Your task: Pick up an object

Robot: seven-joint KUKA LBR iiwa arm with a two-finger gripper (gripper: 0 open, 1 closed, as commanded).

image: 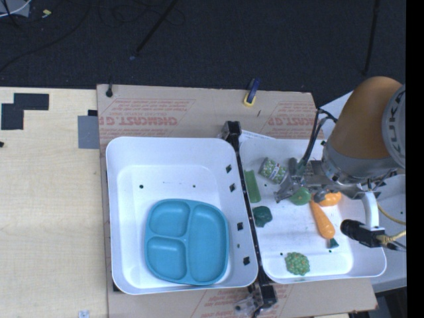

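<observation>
You would have found the arm (368,121) reaching in from the right over the right bin (368,267), with the tool (295,185) lowered among the objects near the bin's middle. Whether the tool was open or closed could not be told, nor whether it gripped anything. A small green object (301,196) lay just beside the tool. An orange carrot-shaped object (322,220) lay just to its right, tilted. A green patterned can (271,169) sat to the tool's left, a green bar (252,185) lay along the bin's left wall, a dark teal lump (263,214) below it, and a speckled green ball (297,264) near the front wall. The left bin (126,171) held a blue divided tray (187,242). Both bins rested on the worktop (46,211).
</observation>
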